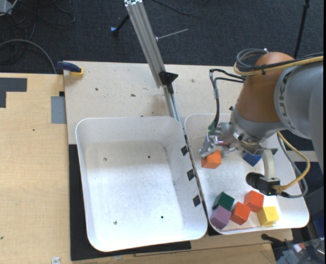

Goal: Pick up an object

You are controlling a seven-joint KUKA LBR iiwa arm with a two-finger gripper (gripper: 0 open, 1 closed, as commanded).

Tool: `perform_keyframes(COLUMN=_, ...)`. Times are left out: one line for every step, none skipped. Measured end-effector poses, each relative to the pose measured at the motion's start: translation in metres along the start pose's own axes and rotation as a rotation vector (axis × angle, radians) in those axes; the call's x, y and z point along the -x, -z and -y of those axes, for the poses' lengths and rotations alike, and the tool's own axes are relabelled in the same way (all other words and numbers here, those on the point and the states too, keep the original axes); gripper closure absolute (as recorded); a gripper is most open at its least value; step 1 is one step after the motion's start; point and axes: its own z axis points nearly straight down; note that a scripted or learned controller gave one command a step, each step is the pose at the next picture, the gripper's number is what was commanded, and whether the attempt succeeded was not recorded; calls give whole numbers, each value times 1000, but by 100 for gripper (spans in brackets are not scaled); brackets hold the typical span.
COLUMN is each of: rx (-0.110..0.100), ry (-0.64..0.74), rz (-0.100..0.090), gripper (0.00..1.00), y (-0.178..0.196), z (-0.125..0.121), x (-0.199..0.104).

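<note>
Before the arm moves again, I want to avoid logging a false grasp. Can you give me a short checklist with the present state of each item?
1. Gripper over the right bin: ok, it sits near that bin's left wall.
2. Orange block at the fingertips: ok, it lies right below them.
3. Block held between the fingers: cannot tell, the view does not settle it.
4. Block lifted off the bin floor: cannot tell from this slant.
5. Other blocks apart from the gripper: ok, the blue block is behind the wrist and the cluster with the yellow block is near the front.
</note>
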Motion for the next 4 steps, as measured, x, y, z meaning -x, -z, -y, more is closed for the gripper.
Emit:
perform_keyframes(rx=-10, ry=-8, rz=2, gripper=100, y=-4, z=2, x=-9)
perform_keyframes(rx=2, ry=-21, rz=16, gripper=100, y=-1, z=6, x=-36)
perform_keyframes(rx=-5, ry=8, rz=-28, gripper=100, y=3, z=8, x=-77)
perform_keyframes(rx=-3, ry=11, rz=-25, gripper=0, y=1, z=8, x=-78)
